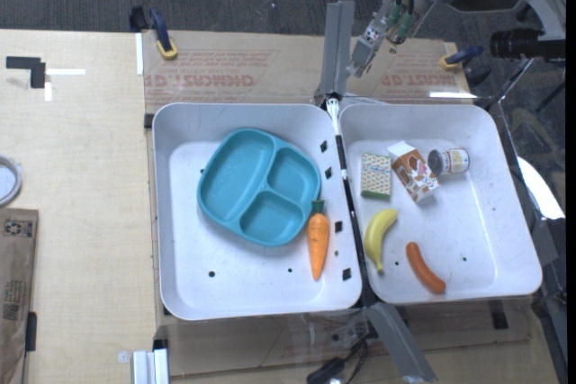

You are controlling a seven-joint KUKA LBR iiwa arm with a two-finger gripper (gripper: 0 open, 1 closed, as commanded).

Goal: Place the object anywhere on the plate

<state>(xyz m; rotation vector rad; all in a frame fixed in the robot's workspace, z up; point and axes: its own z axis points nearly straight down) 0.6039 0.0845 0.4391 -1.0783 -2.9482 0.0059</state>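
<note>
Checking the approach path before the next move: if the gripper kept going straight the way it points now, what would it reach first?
The gripper slants down and left above the bins' far edge. Straight on, it would likely meet the divider rim between the two bins, though depth is hard to judge.

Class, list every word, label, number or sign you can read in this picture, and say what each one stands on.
Red print on the cardboard sheet behind the bins: mirrored and upside down, too blurred to quote.
Recycling sign on the brown paper bag: a symbol, no legible words.
Labels on the small can and the carton: too small to read.
</note>
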